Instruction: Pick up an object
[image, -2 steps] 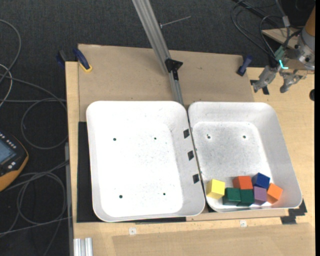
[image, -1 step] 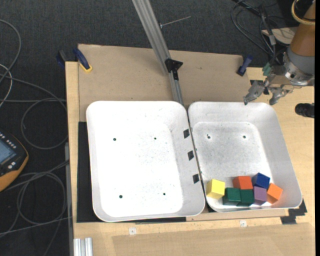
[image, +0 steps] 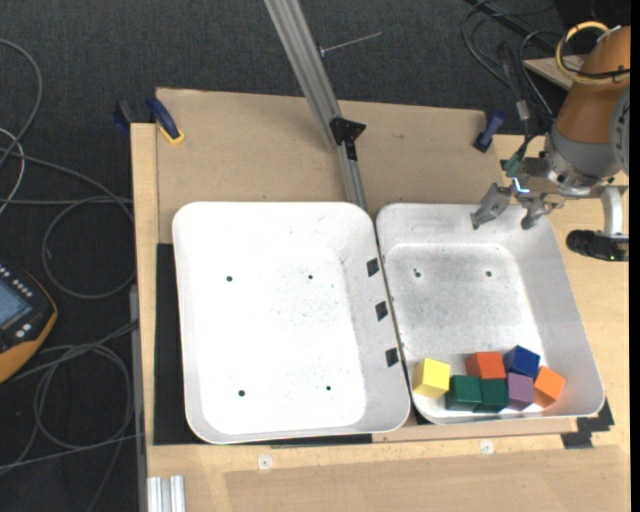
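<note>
- Blocks (image: 490, 380) sat bunched in the right bin's (image: 560, 290) near corner.
- Fingers (image: 509, 209) hung open over its far edge, holding nothing, well apart from them.

a robotics lab: a plywood bench (image: 250, 150) clamped at its corners stands on dark carpet strewn with loose cables (image: 60, 230), a handheld control pendant (image: 20, 320) lying beside it.

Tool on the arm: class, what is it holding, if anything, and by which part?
Nothing. The tool is open over the right bin's far edge; the blocks lie at the near end.
</note>
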